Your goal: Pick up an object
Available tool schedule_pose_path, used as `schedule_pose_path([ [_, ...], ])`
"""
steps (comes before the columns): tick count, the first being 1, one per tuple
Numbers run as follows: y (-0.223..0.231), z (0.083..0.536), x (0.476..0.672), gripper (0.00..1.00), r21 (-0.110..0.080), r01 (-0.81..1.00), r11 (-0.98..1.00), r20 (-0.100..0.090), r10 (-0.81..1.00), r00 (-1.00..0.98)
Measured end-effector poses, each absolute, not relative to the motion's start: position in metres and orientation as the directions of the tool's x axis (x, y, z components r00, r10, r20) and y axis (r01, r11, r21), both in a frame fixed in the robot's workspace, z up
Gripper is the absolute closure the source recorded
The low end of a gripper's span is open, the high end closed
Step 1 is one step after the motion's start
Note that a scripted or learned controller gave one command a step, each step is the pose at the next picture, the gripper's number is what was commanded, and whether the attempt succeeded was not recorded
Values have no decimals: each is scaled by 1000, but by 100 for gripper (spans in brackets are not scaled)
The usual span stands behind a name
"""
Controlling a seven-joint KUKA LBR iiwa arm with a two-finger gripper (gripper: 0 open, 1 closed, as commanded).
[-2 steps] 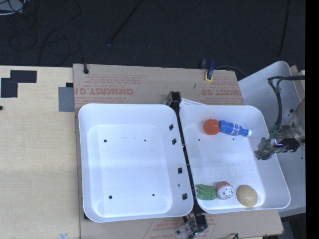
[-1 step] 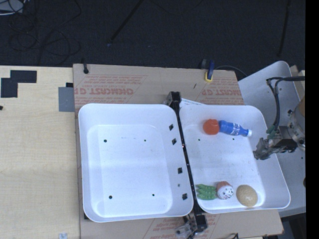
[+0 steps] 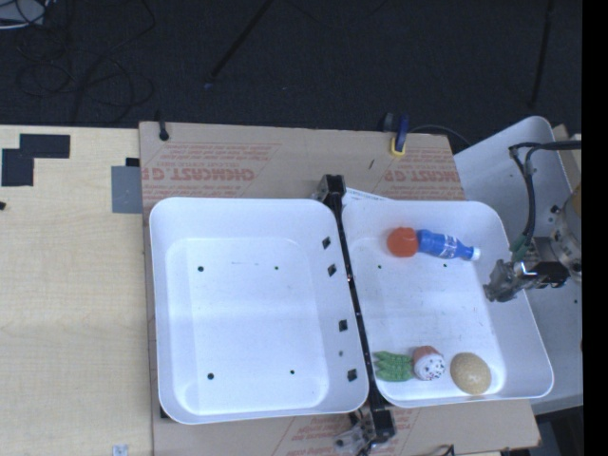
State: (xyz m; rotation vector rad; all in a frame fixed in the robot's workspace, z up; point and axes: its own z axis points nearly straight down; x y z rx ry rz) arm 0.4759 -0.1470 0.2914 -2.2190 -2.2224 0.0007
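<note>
Where it lies in the right bin [image 3: 518,350], the blue bottle [image 3: 446,246] touches an orange ball [image 3: 402,242].

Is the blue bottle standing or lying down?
Lying down: the blue bottle rests lengthwise on the right bin floor, beside the orange ball.

The gripper [image 3: 501,286] hangs at the right bin's [image 3: 518,255] right edge, about midway along it; the arm reaches in from the right.
</note>
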Motion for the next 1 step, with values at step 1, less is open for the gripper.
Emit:
schedule_pose_path([
  [1, -151, 271, 475, 100, -5, 1000, -1, 1, 1000, 1],
])
